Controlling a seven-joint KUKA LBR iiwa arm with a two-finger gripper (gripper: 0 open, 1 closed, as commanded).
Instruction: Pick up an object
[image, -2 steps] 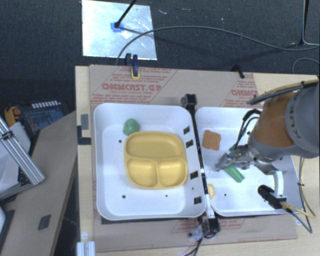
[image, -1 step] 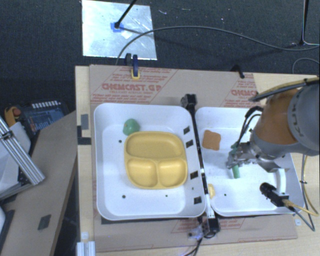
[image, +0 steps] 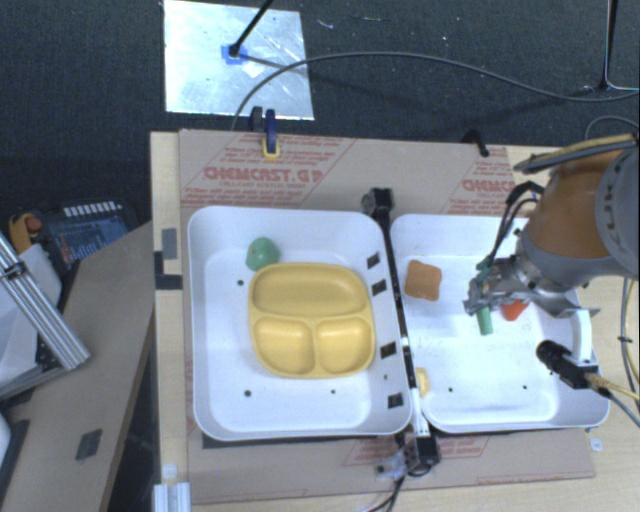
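End effector (image: 484, 303) over right bin (image: 500, 400) — green stick (image: 485, 322) upright below it.

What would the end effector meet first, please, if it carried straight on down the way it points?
Probably the small green object just beneath the end effector, then the right bin's floor; depth is unclear.

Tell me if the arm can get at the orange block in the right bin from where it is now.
Probably yes. The orange block lies alone on bare floor of the right bin, apart from the walls, and the tool hovers in that bin just to its right, with nothing between them.
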